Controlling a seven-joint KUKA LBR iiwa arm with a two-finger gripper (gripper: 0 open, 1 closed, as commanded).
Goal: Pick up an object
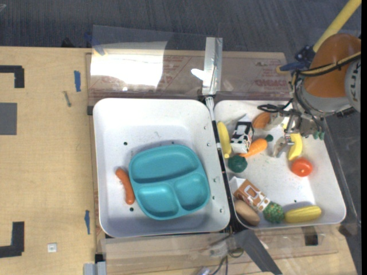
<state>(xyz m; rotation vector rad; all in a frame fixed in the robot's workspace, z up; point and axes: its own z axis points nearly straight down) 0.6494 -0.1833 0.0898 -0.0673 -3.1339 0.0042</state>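
Right now, from my remote seat, I read the bench like this:

Arm: I see the grey arm with its orange band [332, 65] reaching in from the right, over the back of the right bin [335, 202].

Gripper: the gripper [288, 139] hangs low over the right bin's rear half.

Fingers: I make out two metal fingers [280, 146], set apart, with a small yellow banana piece [295, 145] lying between them; whether the pads actually press on it I cannot tell.

Nearby items: an orange-red ball [301, 167] sits just below the banana piece; a carrot [257, 146] lies to the gripper's left, close to a black-and-white toy [242, 134].

Right bin, left side: a long yellow piece [223, 139] lies along the wall, with a dark green round toy [237, 164] below it.

Right bin, front: a small printed box [252, 195], a brown potato-like piece [246, 212], a green bumpy piece [274, 212] and a yellow corn-like piece [303, 213].

Left bin: the left bin [114, 119] holds a teal divided plate [169, 180] and an orange sausage-shaped toy [125, 185] just beside the plate's left rim.
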